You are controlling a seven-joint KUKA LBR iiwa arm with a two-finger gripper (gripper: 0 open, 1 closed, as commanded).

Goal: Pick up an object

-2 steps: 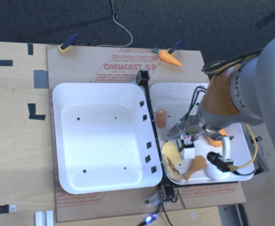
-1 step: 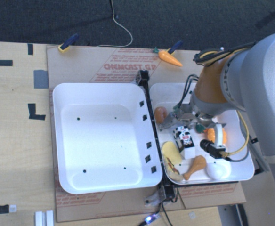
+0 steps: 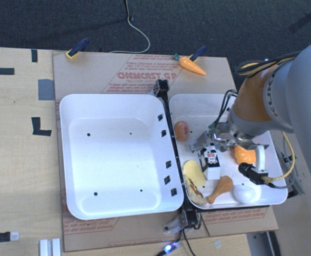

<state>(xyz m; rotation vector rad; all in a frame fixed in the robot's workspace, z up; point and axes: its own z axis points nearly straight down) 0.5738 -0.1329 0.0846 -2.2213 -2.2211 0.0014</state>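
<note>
The gripper hovers beside the banana; whether it grasps, I cannot tell. The banana looks light, smooth; take its middle.

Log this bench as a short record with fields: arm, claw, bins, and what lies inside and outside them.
arm: grey, orange band, reaching in from the right over the right bin
claw: low in the right bin, above the banana
right bin contents: banana, brown egg-like ball, drumstick toy, orange piece, white round object
left bin: white, shallow
outside bins: toy carrot on cardboard behind
</note>
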